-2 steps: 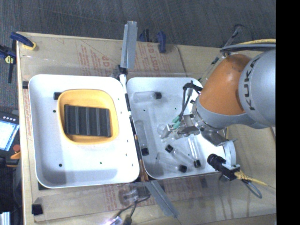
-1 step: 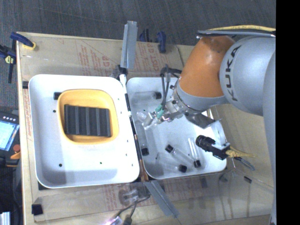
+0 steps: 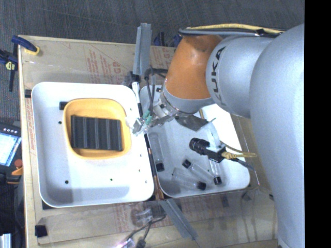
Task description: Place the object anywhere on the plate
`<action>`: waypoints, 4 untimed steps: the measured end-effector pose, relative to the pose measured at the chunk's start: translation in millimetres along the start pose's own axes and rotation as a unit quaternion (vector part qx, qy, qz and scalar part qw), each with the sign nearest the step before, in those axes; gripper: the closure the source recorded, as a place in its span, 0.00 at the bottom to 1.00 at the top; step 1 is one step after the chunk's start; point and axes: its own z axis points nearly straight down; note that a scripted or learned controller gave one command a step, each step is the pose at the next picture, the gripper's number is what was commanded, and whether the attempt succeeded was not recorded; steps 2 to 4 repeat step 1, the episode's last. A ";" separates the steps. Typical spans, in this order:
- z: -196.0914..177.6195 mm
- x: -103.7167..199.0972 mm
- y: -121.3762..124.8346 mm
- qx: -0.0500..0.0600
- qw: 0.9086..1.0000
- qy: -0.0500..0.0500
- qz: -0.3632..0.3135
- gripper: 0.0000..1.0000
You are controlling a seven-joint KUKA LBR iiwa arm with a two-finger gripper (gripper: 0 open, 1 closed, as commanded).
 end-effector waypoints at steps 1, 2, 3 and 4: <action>-0.2 -0.2 0.0 0.000 1.000 0.000 0.000 0.00; -0.2 -0.2 0.0 0.000 1.000 0.000 0.000 0.00; -0.2 -0.2 0.0 0.000 1.000 0.000 0.000 0.00; -0.2 -0.2 0.0 0.000 1.000 0.000 0.000 0.00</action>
